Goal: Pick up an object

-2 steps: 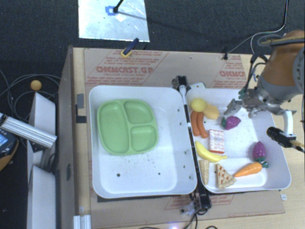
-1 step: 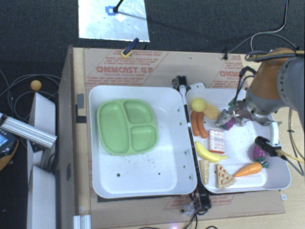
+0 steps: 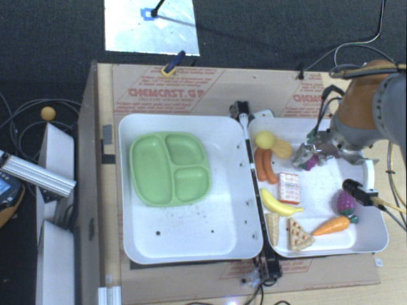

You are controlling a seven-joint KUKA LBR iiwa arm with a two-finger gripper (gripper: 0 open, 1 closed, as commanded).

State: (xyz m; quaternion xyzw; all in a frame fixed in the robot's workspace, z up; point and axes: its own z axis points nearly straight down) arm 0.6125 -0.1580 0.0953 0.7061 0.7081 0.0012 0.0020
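My gripper [image 3: 310,152] is low in the right bin [image 3: 375,234], near its upper middle. A small purple object [image 3: 311,163] shows right under the gripper tip; whether it is gripped is hidden. To the gripper's left lie a yellow lemon [image 3: 265,140] and another yellow piece [image 3: 282,149]. An orange sausage [image 3: 264,165], a red and white carton [image 3: 289,188] and a banana [image 3: 280,203] lie lower left. Purple grapes [image 3: 345,202], a carrot [image 3: 331,226], a sandwich wedge [image 3: 299,235] and a cone [image 3: 272,227] lie toward the front.
The left bin [image 3: 146,246] holds a green divided plate [image 3: 170,168]. A central ridge [image 3: 252,183] separates the two bins. Cardboard [image 3: 203,88] surrounds the bins, and cables run at the far right.
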